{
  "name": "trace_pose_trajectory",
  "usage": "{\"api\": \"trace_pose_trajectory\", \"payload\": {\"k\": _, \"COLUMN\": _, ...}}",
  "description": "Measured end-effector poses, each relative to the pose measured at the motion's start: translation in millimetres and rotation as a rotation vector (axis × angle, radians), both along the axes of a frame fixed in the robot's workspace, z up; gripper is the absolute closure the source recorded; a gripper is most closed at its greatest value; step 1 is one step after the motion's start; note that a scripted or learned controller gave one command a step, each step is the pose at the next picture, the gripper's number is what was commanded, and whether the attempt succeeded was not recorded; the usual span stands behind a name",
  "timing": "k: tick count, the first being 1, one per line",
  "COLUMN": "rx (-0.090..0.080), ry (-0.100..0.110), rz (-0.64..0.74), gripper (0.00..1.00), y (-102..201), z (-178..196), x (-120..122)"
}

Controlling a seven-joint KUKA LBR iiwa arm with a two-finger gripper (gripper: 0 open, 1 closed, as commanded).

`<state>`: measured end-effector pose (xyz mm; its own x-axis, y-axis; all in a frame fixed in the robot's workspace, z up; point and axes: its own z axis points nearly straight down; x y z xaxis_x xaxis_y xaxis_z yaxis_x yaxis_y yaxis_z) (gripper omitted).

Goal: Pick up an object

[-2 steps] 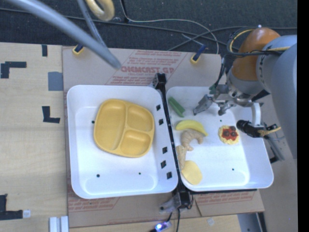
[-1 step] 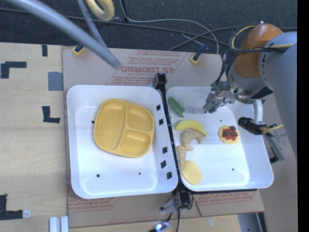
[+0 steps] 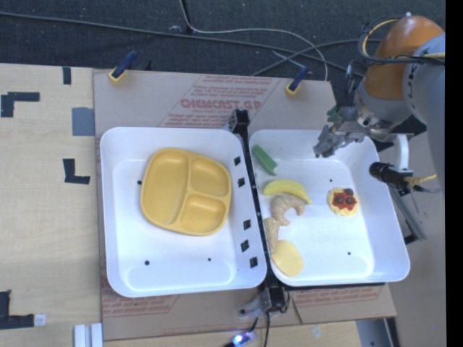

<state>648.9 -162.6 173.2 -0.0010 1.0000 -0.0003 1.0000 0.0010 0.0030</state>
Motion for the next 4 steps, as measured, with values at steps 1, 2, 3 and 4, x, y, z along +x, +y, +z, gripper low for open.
{"api": "trace_pose_trajectory", "payload": {"k": 1, "rx": 0.0, "ry": -0.002, "rz": 0.001, "gripper": 1.0, "y": 1, "z": 53, "x": 1}}
{"api": "trace_pose_trajectory", "payload": {"k": 2, "rx": 0.001, "ry": 0.006, "rz": 0.004, "gripper": 1.0, "y": 50, "z": 42, "x": -16}}
{"api": "trace_pose_trajectory", "payload": {"k": 3, "rx": 0.002, "ry": 0.006, "rz": 0.005, "gripper": 1.0, "y": 105, "z": 53, "x": -34}}
{"api": "trace_pose_trajectory", "payload": {"k": 4, "rx": 0.001, "ry": 0.007, "rz": 0.004, "gripper": 1.0, "y": 154, "z": 42, "x": -49}}
